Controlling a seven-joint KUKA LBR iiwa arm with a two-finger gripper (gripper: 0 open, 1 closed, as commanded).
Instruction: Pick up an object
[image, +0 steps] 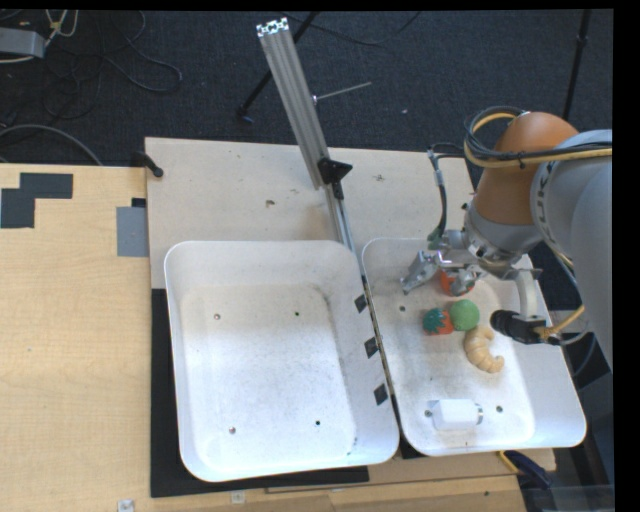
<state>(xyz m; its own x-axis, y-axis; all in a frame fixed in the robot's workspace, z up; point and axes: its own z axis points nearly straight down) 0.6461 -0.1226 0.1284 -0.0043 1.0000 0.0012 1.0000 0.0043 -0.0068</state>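
My gripper (432, 268) hung over the far end of the right bin (560, 425), beside an orange object (457, 283), and I could not tell how it was set. The green ball (464, 315) lay just nearer, touching a teal-and-red toy (436, 321), with a tan pastry-shaped piece (483, 350) close by. I judged the ball light, soft and likely to roll, best pinched across its middle.

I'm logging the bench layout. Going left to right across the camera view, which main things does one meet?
Left white bin → slanted aluminium rail → gripper → white block → tan croissant-like piece → orange band of the arm.
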